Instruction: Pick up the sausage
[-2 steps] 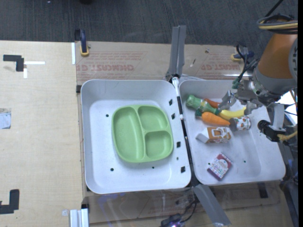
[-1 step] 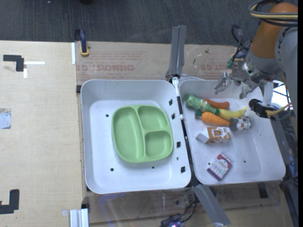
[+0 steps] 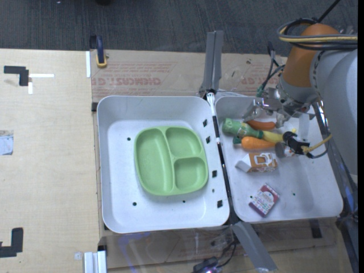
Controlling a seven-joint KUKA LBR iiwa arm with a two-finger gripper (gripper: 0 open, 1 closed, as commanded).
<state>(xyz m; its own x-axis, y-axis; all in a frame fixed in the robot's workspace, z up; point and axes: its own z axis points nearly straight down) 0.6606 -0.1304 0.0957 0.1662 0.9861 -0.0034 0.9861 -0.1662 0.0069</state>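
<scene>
Red-orange: logging the sausage (image 3: pixel 263 125) as lying in the far part of the right bin (image 3: pixel 318 203), directly under the gripper (image 3: pixel 274 110). Reading its long axis as running roughly left to right across the view, with the left end pointing at the green vegetable (image 3: pixel 234 127). Finding its upper edge partly covered by the gripper. Noting a carrot (image 3: pixel 259 144) lying just nearer the camera. Not managing to tell how far the gripper is open, nor whether it is gripping anything.

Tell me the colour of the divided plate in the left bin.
Light green; the divided plate shows clearly in the camera view.
</scene>
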